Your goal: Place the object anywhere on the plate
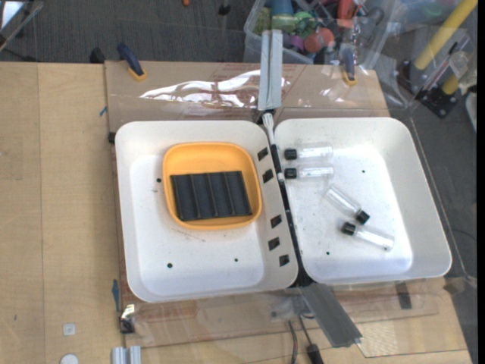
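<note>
Four clear tubes with black caps lie in the right bin (424, 203), all of them well apart from the plate. Two lie side by side toward ten o'clock in that bin, the upper tube (308, 152) and the lower tube (311, 173), both with their caps pointing to nine o'clock at the wall between the bins. The other two sit near the bin's middle: the slanted tube (345, 203) has its cap at its five o'clock end, and the lowest tube (369, 236) just beside it has its cap at ten o'clock. In the left bin (144, 264), the orange plate (176, 160) rests a little toward twelve o'clock of centre, with a black ribbed tray (211, 195) lying on it. The gripper's state I cannot tell from here.
</note>
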Available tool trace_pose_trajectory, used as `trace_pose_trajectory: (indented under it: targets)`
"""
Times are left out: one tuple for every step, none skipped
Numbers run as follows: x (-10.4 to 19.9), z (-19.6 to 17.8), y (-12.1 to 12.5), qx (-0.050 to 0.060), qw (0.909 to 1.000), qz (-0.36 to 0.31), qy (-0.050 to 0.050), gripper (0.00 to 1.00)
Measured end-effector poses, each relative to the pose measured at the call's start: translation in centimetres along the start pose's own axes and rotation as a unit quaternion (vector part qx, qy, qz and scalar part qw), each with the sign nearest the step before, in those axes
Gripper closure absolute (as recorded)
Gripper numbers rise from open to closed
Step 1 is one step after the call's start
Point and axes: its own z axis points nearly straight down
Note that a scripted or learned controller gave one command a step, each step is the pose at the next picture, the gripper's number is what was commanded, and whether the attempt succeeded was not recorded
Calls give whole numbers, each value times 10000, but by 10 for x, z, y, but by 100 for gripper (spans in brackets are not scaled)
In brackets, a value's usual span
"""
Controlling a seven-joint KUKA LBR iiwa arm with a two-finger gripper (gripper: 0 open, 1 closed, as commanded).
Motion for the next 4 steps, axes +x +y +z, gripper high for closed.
trace_pose_trajectory:
  targets:
    - [0, 0, 0, 0, 9997, -245, 2, 100]
    - [0, 0, 0, -7, 9889, -1487, -2, 100]
    - [0, 1, 0, -18, 9400, -3411, -8, 100]
    - [-8, 1, 3, -40, 9044, -4268, -16, 100]
